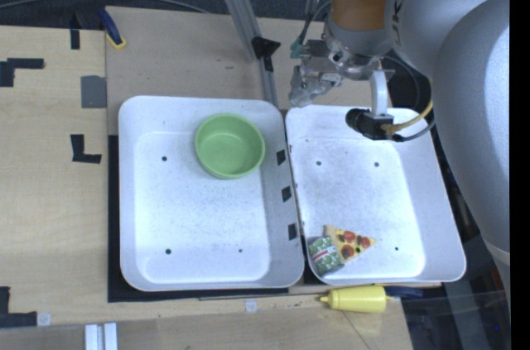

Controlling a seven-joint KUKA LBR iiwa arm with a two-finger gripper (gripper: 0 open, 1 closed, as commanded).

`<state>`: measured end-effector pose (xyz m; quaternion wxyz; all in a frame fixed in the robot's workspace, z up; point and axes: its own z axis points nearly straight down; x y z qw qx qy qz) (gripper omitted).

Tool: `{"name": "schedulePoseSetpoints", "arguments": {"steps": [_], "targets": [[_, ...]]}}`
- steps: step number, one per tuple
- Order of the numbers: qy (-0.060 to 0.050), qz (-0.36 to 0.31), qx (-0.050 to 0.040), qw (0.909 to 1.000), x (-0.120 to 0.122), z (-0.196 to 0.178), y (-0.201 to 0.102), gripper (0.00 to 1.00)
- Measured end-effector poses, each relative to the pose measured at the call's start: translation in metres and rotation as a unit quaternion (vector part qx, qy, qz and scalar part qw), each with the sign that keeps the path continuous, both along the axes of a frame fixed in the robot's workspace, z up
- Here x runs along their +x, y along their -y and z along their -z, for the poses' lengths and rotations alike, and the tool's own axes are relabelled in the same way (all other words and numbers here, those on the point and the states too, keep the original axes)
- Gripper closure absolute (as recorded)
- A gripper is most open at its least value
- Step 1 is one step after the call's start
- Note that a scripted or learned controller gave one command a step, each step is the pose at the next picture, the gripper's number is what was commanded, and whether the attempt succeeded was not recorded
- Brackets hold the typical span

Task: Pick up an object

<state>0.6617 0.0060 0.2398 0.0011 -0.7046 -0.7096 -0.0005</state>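
Yellow bottle (358,299): lying on its side on the bench, just outside the near edge of the right bin (414,199).
Pizza slice (349,242): in that bin's near left corner, beside a small green packet (324,253).
Green bowl (229,145): upright in the left bin (157,257), toward its far right.
Claw (308,85): you see it above the right bin's far left corner, nothing visibly in it; how far open, you cannot tell.
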Motion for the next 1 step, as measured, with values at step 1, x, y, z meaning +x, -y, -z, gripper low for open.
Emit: {"name": "schedulePoseSetpoints", "arguments": {"steps": [1], "targets": [[-0.001, 0.000, -0.0003, 1.0000, -0.0082, 0.0114, -0.0621, 1.00]]}}
